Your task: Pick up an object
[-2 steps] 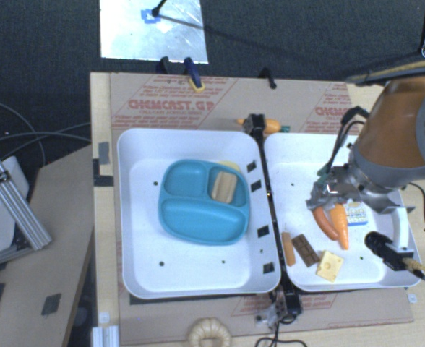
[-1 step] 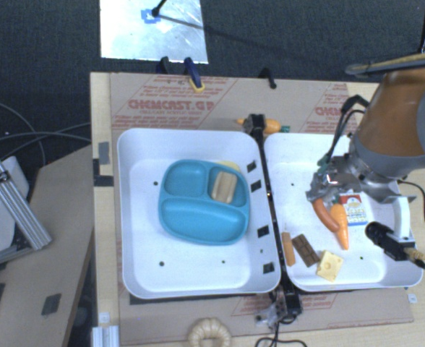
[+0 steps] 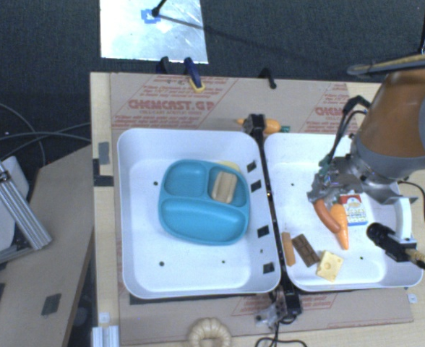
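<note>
Orange and tapered, the toy carrot point(image 3: 333, 220) lies in the right bin point(image 3: 293, 166), and it looks the likeliest thing to be picked, since the claw point(image 3: 326, 191) hangs just at its upper end; whether the claw is wide, narrow or gripping cannot be told under the bulky wrist. Touching the carrot on its right is a small printed card or packet point(image 3: 354, 210). Below the carrot lie a brown chocolate bar point(image 3: 305, 249), a thin brown stick point(image 3: 288, 249) and a holed yellow cheese wedge point(image 3: 330, 266), all loosely scattered. Left of the carrot, across the divider, the left bin point(image 3: 144, 194) holds a smooth blue sectioned plate point(image 3: 198, 208) with a tan bread-like piece point(image 3: 223, 187) in one compartment. Cardboard point(image 3: 176, 100) covers the worktop beneath.
</note>
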Robot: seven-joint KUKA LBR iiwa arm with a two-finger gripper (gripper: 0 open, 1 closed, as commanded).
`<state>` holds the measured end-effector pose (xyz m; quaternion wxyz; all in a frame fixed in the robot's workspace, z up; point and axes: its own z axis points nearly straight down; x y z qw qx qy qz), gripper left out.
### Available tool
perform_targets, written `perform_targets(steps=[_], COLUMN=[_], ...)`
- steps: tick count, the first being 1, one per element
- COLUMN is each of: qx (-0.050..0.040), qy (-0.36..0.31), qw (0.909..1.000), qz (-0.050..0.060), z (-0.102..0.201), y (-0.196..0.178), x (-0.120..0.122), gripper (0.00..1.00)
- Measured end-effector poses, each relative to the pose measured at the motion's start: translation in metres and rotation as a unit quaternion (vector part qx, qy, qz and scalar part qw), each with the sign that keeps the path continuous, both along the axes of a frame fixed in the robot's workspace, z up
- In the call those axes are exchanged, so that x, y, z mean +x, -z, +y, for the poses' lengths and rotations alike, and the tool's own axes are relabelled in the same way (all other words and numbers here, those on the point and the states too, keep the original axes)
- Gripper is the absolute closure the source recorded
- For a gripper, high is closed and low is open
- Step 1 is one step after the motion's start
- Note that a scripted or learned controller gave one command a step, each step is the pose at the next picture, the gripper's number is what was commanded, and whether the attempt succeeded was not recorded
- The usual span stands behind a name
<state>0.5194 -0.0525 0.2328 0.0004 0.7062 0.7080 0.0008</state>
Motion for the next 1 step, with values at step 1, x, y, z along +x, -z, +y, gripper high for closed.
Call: perform_targets(steps=[1], qx=[-0.0003], qy=[-0.001], qw=[1.0], qz=[0.0], z=[0.0057], y=[0.0069], x=[-0.0062], gripper=[1.0])
